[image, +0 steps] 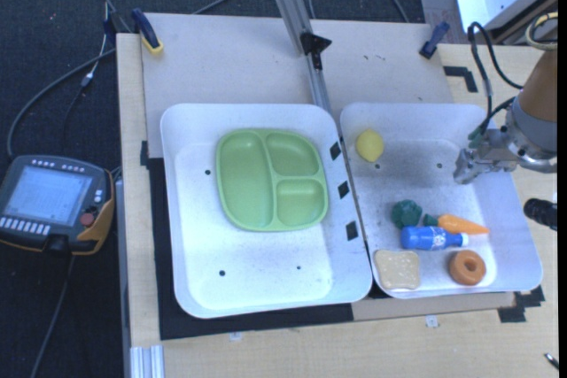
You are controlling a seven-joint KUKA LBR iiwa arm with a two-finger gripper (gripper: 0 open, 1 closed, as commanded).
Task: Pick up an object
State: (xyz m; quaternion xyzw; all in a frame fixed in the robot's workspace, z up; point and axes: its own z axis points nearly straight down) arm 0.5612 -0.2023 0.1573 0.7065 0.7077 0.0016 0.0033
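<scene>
Two white bins on the bench, arm over the right one

Left bin (190, 279) holds a green divided plate (270, 179); right bin (523, 252) has bare floor in its upper middle, gripper (467, 170) above it, fingers' state I cannot tell. Bread slice (397, 269), blue bottle (433, 237), unreadable label, donut (467, 266), carrot (463, 225), lemon (369, 145) near the rims

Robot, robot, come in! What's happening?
Pincer over right bin, nothing seen held. Lemon, carrot, bottle, donut waiting in it.
</scene>
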